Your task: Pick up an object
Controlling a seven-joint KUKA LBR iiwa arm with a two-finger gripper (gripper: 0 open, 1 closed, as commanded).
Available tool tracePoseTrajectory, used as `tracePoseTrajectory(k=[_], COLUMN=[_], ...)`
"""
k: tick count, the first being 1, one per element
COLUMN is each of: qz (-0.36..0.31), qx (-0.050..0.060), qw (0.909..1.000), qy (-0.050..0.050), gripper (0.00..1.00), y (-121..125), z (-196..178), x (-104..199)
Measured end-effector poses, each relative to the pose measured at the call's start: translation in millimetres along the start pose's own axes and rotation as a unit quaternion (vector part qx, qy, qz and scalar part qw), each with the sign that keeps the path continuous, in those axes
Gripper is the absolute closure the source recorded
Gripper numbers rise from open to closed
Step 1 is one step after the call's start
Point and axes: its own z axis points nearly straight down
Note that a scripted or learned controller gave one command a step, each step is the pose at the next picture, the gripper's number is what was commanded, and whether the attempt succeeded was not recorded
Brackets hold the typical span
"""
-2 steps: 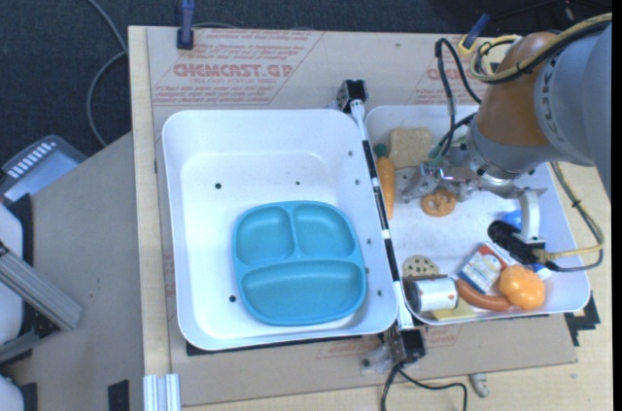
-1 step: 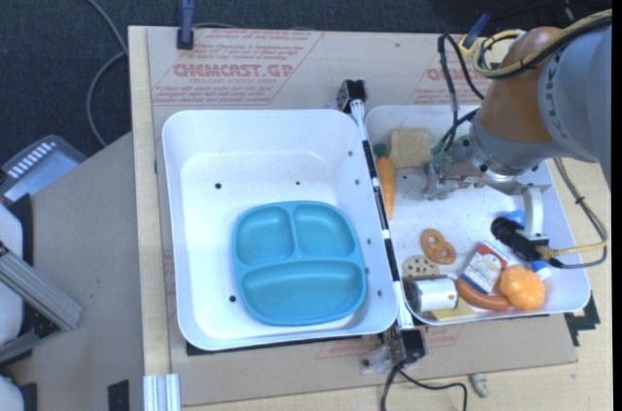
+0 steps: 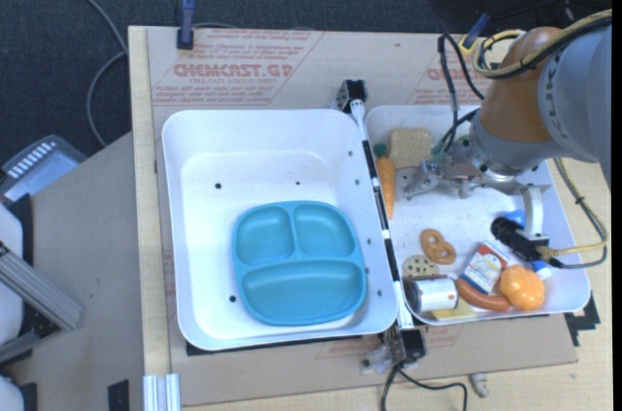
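carrot by the right bin's left wall, hand just beside it — can't tell its state. looks light, stiff, slick plastic — grip it mid-body.

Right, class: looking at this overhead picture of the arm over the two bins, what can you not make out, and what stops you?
- Gripper, camera view: too small and cluttered to tell whether it is open or shut.
- Right bin: the arm hides its far right part.
- Packet, near the orange fruit: label too small to read.
- Carrot: partly tucked against the bin wall.
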Motion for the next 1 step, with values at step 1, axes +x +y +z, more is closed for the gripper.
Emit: tracePoseTrajectory(k=[1], qz=[0.000], qx=[0.001], qw=[1.0000], qy=[0.000], gripper=[0.00], y=[-75.1], z=[-20.4], x=[15.5])
